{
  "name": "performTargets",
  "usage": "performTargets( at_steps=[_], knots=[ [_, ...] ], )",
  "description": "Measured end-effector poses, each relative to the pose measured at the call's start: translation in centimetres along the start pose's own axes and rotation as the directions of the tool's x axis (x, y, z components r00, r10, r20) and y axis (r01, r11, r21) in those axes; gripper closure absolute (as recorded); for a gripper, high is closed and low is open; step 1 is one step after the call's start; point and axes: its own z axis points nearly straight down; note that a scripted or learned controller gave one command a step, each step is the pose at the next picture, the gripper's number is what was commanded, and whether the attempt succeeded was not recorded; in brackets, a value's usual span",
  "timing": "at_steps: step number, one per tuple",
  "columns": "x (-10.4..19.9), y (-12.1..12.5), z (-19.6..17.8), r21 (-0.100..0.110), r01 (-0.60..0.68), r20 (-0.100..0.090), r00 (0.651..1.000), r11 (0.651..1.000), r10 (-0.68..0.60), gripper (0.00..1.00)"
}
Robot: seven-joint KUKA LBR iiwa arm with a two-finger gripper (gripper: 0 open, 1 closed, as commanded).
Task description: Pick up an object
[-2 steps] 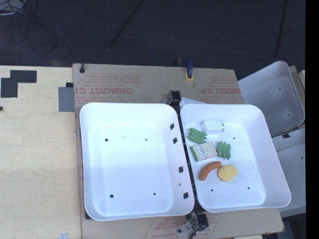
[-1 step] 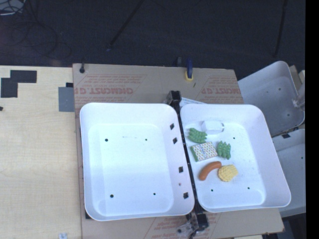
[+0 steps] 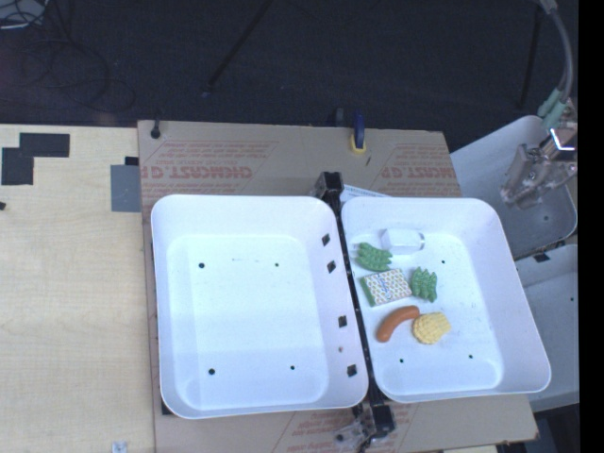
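Observation:
Several small objects lie in the right bin [image 3: 491, 253], grouped in its left half. A white piece [image 3: 402, 240] is farthest back, with a green pod [image 3: 373, 256] just left of it. Below them sit a green-and-white patterned block [image 3: 387, 286] and a leafy green piece [image 3: 424, 283]. An orange sausage [image 3: 397, 322] and a yellow round waffle-like piece [image 3: 430, 327] lie nearest the front. My gripper [image 3: 530, 179] hangs at the far right, outside the right bin's back right corner, well away from the objects and with nothing visible in it.
The left bin [image 3: 245, 300] lies beside the right one, with black clips [image 3: 332, 266] along the shared edge. Both rest on a cardboard sheet [image 3: 283, 159]. A grey surface [image 3: 547, 225] lies under the gripper at the right. A cable [image 3: 566, 55] hangs above it.

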Motion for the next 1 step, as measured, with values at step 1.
performTargets(
  at_steps=[1],
  knots=[
    [6.4, 0.02, 0.04, 0.001, 0.0, 0.001, 1.0, 1.0, 0.0, 1.0]
  ],
)
